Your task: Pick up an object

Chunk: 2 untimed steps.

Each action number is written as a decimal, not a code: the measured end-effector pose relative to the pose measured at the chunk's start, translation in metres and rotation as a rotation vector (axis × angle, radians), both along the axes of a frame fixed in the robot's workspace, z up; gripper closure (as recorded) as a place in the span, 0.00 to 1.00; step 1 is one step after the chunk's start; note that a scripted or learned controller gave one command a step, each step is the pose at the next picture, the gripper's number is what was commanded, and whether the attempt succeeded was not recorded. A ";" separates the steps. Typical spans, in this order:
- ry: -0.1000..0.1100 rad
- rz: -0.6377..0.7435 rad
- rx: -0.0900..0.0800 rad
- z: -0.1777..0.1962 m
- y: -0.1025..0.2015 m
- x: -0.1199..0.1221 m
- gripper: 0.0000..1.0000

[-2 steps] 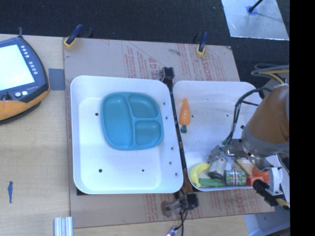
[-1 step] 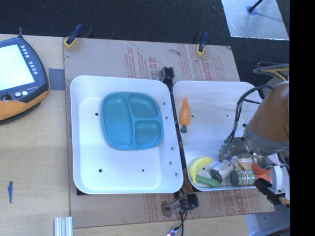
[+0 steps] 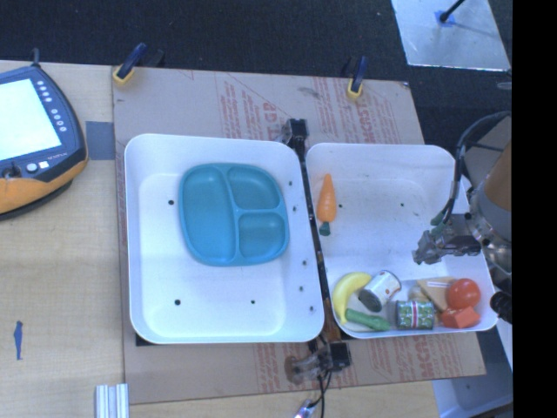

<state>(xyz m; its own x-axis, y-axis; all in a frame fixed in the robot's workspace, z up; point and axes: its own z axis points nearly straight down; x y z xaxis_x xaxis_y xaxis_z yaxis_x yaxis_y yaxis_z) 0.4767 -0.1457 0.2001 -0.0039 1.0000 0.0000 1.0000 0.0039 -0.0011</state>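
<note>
We see the toy food heaped along the right bin's (image 3: 383,155) near edge: banana (image 3: 346,291), small can (image 3: 415,313), tomato (image 3: 463,293). A carrot (image 3: 326,198) lies apart by the divider. The jaws (image 3: 432,244) hover above the heap, state unreadable. A blue plate (image 3: 233,213) fills the left bin (image 3: 148,259).

two white bins (image 3: 139,233) lie side by side. the left one holds one blue divided plate (image 3: 233,213); the right one holds one carrot (image 3: 326,198), one banana (image 3: 348,290), one tomato (image 3: 463,293) and two cans (image 3: 416,313).
</note>
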 end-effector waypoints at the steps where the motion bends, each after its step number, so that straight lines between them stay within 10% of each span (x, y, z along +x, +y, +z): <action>1: 0.001 0.000 0.000 0.000 0.000 0.000 0.00; 2: -0.008 0.001 0.000 -0.104 0.037 0.003 0.00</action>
